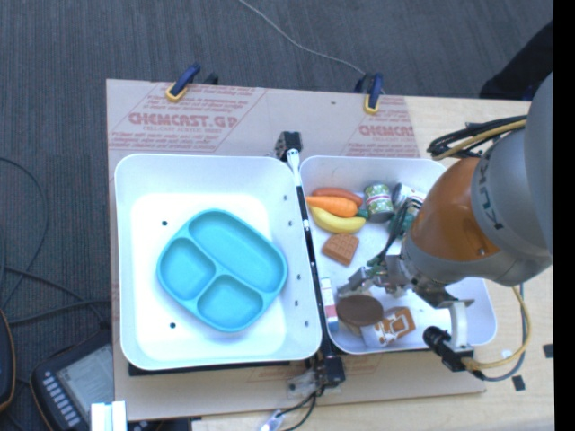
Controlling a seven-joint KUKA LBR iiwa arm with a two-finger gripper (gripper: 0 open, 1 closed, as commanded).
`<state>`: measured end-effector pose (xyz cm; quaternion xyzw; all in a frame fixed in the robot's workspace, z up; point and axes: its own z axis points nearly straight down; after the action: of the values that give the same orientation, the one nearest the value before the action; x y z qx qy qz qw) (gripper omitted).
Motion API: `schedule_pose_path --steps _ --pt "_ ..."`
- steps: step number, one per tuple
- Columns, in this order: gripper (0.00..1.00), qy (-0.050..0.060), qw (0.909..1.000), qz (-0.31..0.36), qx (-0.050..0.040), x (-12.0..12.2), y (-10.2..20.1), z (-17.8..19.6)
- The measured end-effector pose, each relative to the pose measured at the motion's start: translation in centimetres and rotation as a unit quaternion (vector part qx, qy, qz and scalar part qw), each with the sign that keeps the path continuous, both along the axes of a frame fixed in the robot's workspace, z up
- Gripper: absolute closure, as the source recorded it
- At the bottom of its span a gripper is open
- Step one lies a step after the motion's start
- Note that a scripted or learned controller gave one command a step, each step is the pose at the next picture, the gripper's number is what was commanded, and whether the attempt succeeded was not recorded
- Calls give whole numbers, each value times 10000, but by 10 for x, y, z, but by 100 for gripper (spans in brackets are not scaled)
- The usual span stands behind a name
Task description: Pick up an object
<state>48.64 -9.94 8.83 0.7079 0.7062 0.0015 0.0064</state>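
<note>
Hovering low in right bin: tool above brown round piece; finger state cannot tell. Advise centring over piece, clear of cracker, before closing.

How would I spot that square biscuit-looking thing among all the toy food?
Look in the right bin, the one crowded with play food. Near its left wall, just below the yellow banana and orange carrot, lies the waffle. It alone is a flat, reddish-brown square.
</note>
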Motion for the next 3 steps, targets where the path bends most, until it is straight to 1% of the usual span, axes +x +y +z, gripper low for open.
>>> schedule_pose_path --steps 1,2,3 --pt "100 -13 10000 -2 3 1 0 11" --pt "0 -1 10000 -3 6 1 0 10" --pt "0 10 10000 8 13 0 1 0"
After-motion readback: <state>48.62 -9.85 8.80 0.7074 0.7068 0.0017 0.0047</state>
